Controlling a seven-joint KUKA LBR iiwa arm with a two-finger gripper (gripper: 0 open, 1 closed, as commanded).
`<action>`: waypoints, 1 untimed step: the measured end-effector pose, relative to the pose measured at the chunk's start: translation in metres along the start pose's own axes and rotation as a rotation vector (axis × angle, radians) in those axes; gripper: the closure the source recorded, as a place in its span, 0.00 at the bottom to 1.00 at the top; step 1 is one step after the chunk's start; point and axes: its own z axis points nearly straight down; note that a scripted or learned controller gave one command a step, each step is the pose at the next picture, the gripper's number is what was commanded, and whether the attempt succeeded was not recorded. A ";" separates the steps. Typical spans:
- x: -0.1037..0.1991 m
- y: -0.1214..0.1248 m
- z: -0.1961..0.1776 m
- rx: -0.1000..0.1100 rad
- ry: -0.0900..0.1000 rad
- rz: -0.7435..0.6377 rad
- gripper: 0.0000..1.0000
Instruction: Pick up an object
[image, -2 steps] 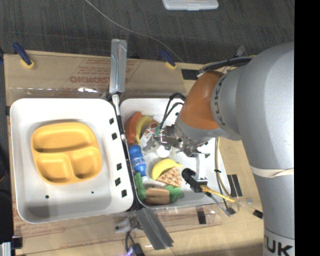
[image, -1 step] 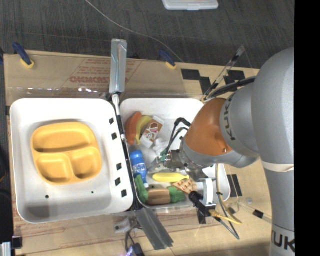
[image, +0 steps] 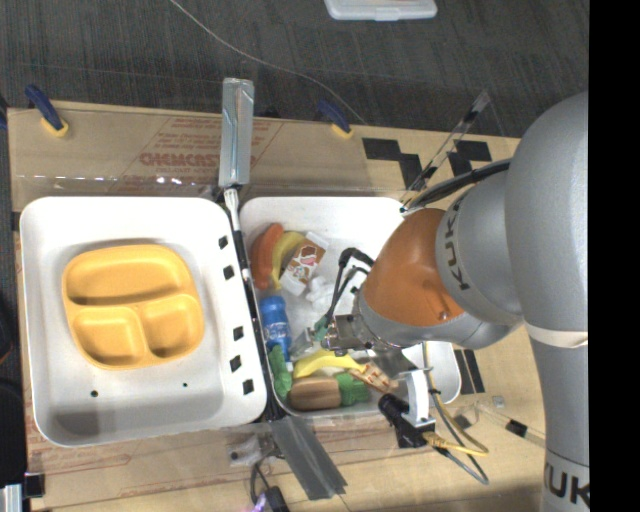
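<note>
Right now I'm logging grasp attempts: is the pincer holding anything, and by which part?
Cannot be told: the grey arm's orange-banded wrist covers the pincer above the cluttered right white bin.

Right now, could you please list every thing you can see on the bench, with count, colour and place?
left bin: one, white, left half of the bench
divided tray: one, yellow, three compartments, lying inside the left bin
right bin: one, white, beside the left bin, partly covered by the arm
bottle: one, blue, along the right bin's left wall
banana: one, yellow, lower part of the right bin
bun-like piece: one, brown, bottom edge of the right bin
orange and yellow toy food: a small pile, upper left of the right bin
small packet: one, white with red print, next to that pile
arm: one, grey with an orange band, reaching from the right
tool: one, dark, low over the right bin's clutter
</note>
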 end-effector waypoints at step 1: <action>-0.029 0.000 -0.122 0.003 0.009 0.030 0.00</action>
